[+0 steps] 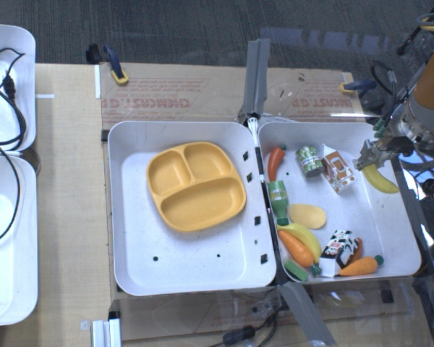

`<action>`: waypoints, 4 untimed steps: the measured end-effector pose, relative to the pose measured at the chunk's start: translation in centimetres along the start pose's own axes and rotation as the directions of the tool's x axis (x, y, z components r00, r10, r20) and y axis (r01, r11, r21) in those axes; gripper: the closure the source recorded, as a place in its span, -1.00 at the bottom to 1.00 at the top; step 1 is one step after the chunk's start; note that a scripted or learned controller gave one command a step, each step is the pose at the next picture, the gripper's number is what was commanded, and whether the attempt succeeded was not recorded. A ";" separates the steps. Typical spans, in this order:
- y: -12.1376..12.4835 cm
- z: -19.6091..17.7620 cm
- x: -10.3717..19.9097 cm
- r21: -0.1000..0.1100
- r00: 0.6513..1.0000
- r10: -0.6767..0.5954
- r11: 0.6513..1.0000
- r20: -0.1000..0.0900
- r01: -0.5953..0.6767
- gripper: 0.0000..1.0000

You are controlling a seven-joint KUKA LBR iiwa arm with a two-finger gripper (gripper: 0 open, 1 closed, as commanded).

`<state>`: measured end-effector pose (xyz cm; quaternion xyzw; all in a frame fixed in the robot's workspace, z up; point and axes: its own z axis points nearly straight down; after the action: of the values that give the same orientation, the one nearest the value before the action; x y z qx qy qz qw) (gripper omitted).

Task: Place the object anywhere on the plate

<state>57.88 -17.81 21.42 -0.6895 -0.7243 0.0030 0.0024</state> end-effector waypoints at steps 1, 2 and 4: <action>2.5 6.8 5.6 -0.001 0.981 -0.196 0.981 -0.001 0.196 1.00; 4.3 2.3 9.1 -0.005 0.861 -0.508 0.861 0.003 0.508 1.00; 3.5 -5.3 23.4 -0.003 0.763 -0.646 0.763 0.004 0.646 1.00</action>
<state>60.27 5.72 26.71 -0.3983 -0.9172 0.0013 0.0010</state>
